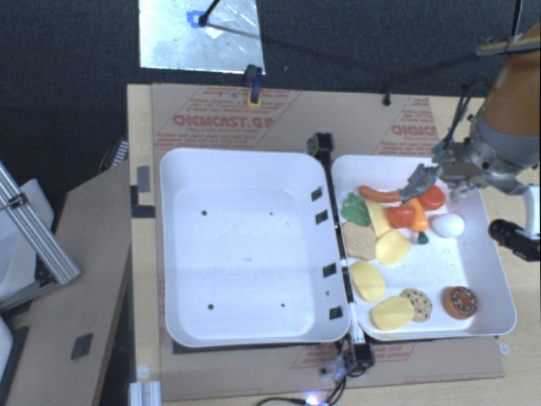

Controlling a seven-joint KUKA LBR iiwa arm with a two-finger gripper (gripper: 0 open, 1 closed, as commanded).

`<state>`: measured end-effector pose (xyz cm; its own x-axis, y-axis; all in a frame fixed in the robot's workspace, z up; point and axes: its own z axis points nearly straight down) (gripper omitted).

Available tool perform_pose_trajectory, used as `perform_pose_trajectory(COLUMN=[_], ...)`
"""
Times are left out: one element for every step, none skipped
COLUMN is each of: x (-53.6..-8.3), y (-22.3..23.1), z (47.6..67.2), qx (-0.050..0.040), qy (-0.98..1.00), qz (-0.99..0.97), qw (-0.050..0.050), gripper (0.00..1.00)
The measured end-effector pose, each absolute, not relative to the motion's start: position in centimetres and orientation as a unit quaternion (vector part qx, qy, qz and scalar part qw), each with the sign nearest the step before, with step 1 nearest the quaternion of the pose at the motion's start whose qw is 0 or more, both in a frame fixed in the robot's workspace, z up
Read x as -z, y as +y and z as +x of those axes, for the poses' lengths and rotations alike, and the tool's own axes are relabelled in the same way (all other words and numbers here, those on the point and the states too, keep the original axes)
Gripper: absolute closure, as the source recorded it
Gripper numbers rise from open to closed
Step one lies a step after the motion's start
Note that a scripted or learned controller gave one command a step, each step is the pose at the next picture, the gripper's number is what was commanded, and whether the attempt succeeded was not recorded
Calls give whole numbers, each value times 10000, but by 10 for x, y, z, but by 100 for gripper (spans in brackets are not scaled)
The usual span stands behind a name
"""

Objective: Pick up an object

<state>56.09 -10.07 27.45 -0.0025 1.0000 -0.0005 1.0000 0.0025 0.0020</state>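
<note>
The right bin point(494, 265) holds several toy foods. A red-orange sausage point(378, 194) lies at the back, with a red tomato point(433, 198) and a red-orange pepper point(404, 216) close by. A white egg point(448, 225) sits to the right of the pepper. A green leaf point(356, 211), a bread slice point(362, 244) and a yellow piece point(392, 248) lie near the bin's left wall. My gripper point(418, 182) hangs over the back of this bin, just above the sausage's right end and the tomato. Nothing shows in its grasp.
Two more yellow pieces point(368, 280) point(392, 313), a cookie point(417, 304) and a chocolate donut point(461, 301) lie toward the right bin's front. The left bin point(245, 244) stands beside it, with a black hinged divider point(331, 227) between them. A black part point(514, 237) juts in at the right.
</note>
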Motion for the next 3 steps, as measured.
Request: perform_pose_trajectory(x=[-286, -489, -511], y=[-101, -105, -118], z=[562, 628, 670], qx=[-17, -65, -17], qy=[7089, 7094, 7090], qz=[7053, 7047, 7051], qw=[23, 97, 40], gripper=[100, 100, 100])
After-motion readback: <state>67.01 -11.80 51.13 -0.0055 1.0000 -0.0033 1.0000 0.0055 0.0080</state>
